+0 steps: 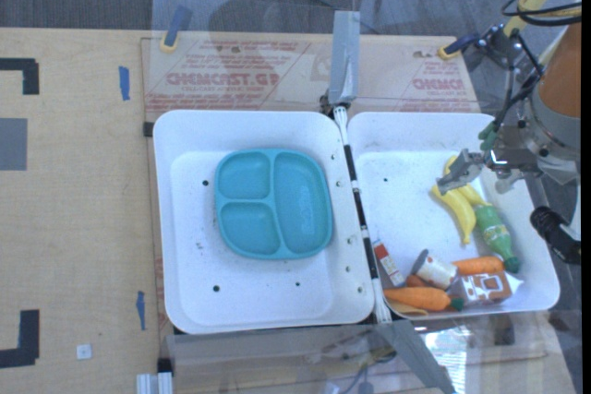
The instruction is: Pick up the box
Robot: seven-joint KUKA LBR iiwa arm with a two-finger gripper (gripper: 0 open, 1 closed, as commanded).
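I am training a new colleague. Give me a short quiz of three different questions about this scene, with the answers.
1. True or false: the blue plate lies in the right bin.
2. Which thing lies nearest the gripper? A) banana B) carrot C) box
3. Fill in: the box lies at the ___ edge of the right bin, beside the green bottle.

Key: 1 false, it is in the left bin; 2 A; 3 near.
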